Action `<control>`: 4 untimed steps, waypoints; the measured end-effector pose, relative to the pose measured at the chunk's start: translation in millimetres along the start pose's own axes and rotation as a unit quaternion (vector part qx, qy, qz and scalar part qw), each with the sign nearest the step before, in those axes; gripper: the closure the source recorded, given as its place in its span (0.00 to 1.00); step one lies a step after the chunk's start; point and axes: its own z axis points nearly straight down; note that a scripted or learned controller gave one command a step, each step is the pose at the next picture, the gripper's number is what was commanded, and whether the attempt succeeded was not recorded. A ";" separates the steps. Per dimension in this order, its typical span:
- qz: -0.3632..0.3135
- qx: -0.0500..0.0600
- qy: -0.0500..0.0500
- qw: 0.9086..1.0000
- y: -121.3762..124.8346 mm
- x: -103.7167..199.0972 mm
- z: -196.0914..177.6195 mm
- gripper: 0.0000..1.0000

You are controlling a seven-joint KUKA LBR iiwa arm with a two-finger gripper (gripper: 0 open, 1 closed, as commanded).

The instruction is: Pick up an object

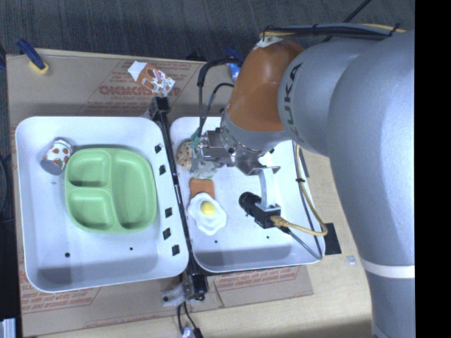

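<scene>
Your gripper [204,153] is parked between the round speckled cookie [184,153] and the small orange-brown block [202,187]. Can't tell how the jaws stand, so centre on one first.

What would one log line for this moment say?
arm: over right bin | gripper: beside orange block and cookie | fried egg: right bin | green plate: left bin | hold: none seen

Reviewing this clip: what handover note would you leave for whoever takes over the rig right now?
Gripper: low in the right bin's upper left, beside the cookie, above the orange piece.
Right bin also holds a fried egg, below those in view.
Left bin: green divided plate, small patterned item at its upper left.
Done: no object seen held. Left: grasp and lift one.
</scene>
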 end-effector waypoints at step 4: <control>0.000 0.000 0.000 1.000 -62.8 -17.8 14.2 0.00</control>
